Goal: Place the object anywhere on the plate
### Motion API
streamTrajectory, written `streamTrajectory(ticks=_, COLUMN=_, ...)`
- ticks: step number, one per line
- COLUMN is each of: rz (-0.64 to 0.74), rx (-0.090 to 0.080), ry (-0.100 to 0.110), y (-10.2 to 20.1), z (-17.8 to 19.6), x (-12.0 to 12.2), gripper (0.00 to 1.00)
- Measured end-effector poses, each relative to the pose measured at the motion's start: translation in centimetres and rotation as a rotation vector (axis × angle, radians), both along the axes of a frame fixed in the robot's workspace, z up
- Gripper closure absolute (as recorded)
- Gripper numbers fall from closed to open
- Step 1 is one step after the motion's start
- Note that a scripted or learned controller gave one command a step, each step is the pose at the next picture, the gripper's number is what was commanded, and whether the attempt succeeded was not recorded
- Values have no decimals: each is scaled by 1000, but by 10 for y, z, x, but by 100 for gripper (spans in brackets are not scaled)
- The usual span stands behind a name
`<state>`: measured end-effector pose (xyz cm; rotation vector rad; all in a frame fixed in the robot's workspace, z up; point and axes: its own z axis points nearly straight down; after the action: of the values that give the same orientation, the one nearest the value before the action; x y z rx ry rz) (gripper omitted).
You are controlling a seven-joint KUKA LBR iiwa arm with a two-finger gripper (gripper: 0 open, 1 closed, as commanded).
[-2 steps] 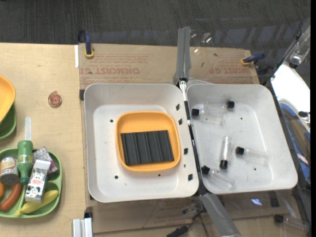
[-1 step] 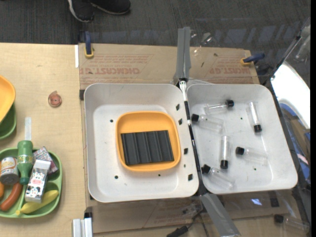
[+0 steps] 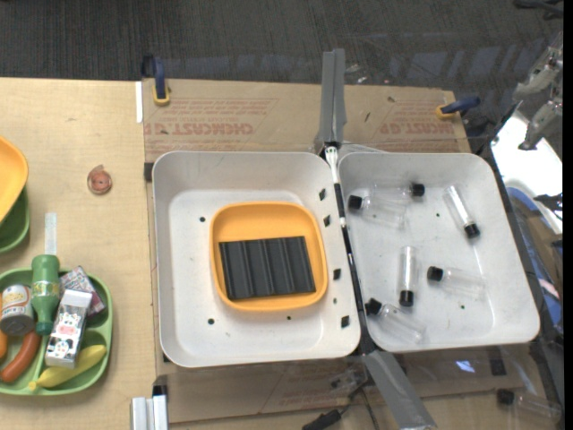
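Pre-grasp step. Clear vials (image 3: 406, 274) scattered in the bin right of the orange plate (image 3: 268, 219), none on it. Next: pick one, carry left onto the plate. Pincer state: cannot tell.

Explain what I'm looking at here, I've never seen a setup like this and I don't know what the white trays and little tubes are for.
This is one picture from a camera fixed above a workbench, looking down at a slant. Two shallow white bins sit side by side on cardboard. The left bin holds an orange plate with a dark ribbed block lying on it. The right bin holds several clear plastic vials with black caps, scattered loosely. A robot arm normally reaches in from the right to move a vial onto the plate. On the wooden table to the left is a green tray of toy food.
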<state>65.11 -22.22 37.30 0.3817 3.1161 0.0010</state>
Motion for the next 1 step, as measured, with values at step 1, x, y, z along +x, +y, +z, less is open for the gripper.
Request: streamTrajectory(ticks=1, rz=339, rx=0, ry=-1, y=0, z=-48, x=-18, gripper=0)
